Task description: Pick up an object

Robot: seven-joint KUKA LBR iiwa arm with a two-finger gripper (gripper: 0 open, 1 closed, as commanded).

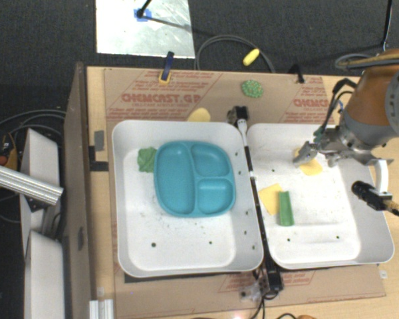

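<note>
Right bin (359, 244), near to far, as we log it: green block (285, 209) touching a yellow wedge (270, 197); beyond them, a yellow piece (312, 168) directly beneath the gripper (308, 150). Whether it grips, we cannot tell. Left bin (130, 244): blue divided plate (193, 179).

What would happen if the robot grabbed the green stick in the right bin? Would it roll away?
The green stick lies flat, leaning against a yellow piece, so it probably stays put rather than rolling. It looks straight and blocky, so likely stiff. Being small, it is probably light, and a nudge from the gripper might slide it across the smooth white bin.
</note>
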